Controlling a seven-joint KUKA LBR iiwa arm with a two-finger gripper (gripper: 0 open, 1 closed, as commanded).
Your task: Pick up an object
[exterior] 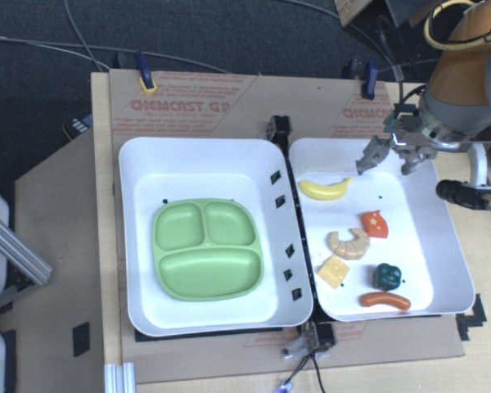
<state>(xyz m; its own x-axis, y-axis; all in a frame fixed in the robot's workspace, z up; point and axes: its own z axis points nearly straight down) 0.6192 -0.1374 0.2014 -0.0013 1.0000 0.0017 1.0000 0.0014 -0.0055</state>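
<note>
Gripper point(390, 161) at your right bin's point(442, 244) twelve o'clock — fingers spread wide, holding nothing, toy banana point(324, 188) at its eight o'clock, green divided plate point(207, 248) in left bin point(139, 219).

Grey arm point(462, 109), orange band, yellow cable point(442, 19)

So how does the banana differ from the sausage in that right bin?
The banana is yellow and curved; the sausage is orange-red and nearly straight. The banana lies at the bin's far end, close to the tool; the sausage lies at the near edge. Both are long, slim toy foods lying flat in the right bin.
</note>
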